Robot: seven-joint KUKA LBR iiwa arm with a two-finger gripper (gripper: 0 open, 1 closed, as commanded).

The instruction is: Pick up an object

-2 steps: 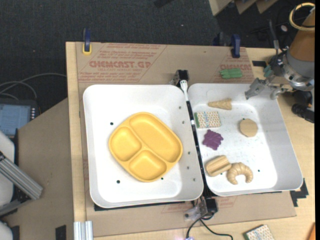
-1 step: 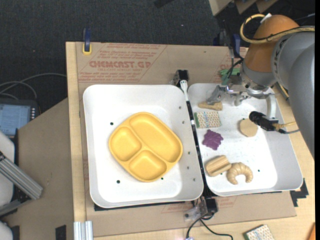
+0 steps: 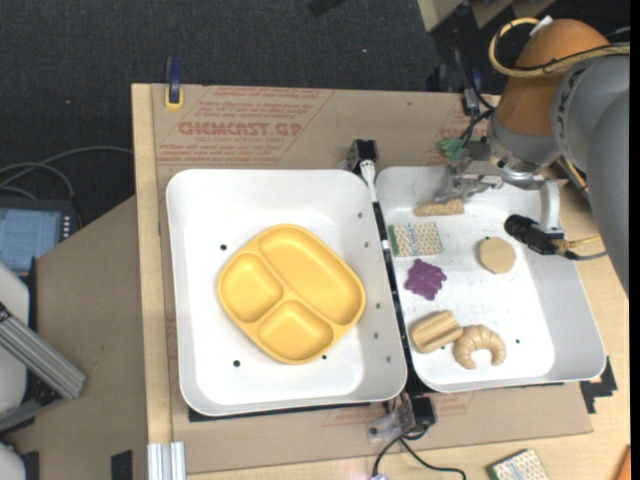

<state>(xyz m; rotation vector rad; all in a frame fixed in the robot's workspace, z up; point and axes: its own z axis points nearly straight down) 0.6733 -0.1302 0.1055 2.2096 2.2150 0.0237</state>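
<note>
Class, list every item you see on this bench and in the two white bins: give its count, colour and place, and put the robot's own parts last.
Divided plate: 1, yellow, middle of the left bin.
Cracker-like flat piece: 1, tan, top of the right bin, just under the hand.
Patterned square: 1, pale green and beige, right bin, upper left.
Grape bunch: 1, purple, right bin, left centre.
Round piece: 1, beige, right bin, centre.
Bread roll: 1, tan, right bin, lower left.
Croissant: 1, tan, right bin, bottom.
Arm: 1, grey with orange band, upper right.
Hand: 1, metal, above the right bin's top edge.
</note>
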